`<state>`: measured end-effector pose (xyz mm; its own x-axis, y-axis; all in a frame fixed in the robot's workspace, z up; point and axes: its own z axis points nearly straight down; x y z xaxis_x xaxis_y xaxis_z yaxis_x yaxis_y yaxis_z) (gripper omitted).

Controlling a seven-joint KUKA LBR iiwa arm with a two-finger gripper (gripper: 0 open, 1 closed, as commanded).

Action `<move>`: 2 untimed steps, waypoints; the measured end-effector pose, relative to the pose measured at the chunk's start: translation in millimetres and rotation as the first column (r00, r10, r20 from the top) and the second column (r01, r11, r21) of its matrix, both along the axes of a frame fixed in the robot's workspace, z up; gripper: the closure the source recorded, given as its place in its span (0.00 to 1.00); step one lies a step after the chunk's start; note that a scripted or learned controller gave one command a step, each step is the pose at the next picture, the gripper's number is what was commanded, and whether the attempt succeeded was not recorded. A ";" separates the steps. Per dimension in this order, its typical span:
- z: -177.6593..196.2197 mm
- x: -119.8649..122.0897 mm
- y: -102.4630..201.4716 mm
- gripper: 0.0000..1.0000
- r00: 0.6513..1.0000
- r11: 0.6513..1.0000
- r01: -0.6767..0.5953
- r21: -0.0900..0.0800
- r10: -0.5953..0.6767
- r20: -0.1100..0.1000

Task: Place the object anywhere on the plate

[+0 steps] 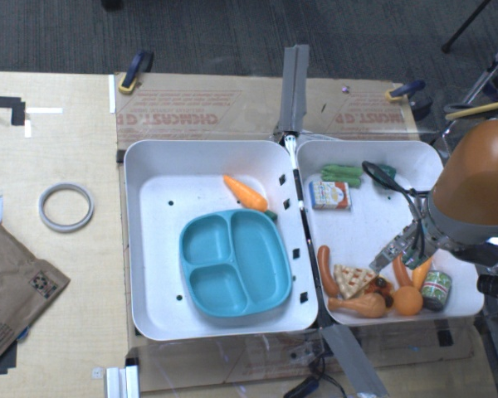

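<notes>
Two white bins, side by side: left bin (149, 247), right bin (373, 160). In left bin: one teal three-compartment plate (235, 263); one carrot (246, 192) lying on the bin floor just beyond the plate's far edge, not on the plate. In right bin: one green pod (342, 173), one small carton (329, 195), one sausage (324, 269), one waffle wedge (352, 279), one tan squash (361, 306), one orange fruit (407, 300), one small can (436, 288). Gripper (398, 258) low in right bin, above the heap near the fruit and can. Finger spread and any contact: cannot tell.
</notes>
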<state>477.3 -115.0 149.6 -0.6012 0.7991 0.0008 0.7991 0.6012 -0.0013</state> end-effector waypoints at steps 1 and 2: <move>13.5 85.0 -21.1 1.00 1.000 1.000 -0.008 -0.001 0.008 0.003; 22.8 5.6 -24.9 1.00 0.997 0.997 -0.079 0.000 0.079 0.001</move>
